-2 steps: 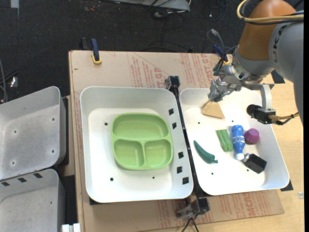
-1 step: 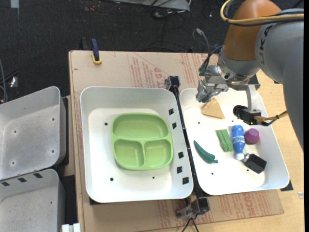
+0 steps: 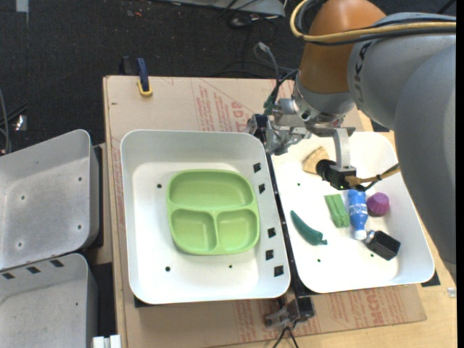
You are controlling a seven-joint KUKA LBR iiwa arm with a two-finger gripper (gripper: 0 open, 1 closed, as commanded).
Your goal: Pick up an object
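Observation:
My gripper (image 3: 278, 133) hangs under the orange wrist band at the far end of the wall between the two bins, above the right bin's (image 3: 406, 263) far left corner. Nothing shows in its grasp. The right bin holds a tan wedge (image 3: 315, 159), a light green block (image 3: 336, 210), a blue bottle (image 3: 357, 212), a purple ball (image 3: 378, 204), a black block (image 3: 383, 245) and a dark green pod (image 3: 307, 228). The tan wedge lies nearest the gripper, a little to its right and closer to the camera.
The left bin (image 3: 145, 267) carries a green divided plate (image 3: 214, 211) in its middle. Two grey lids (image 3: 43, 187) lie off the bench at the left. The arm's bulky grey body (image 3: 413, 85) covers the right bin's far right part.

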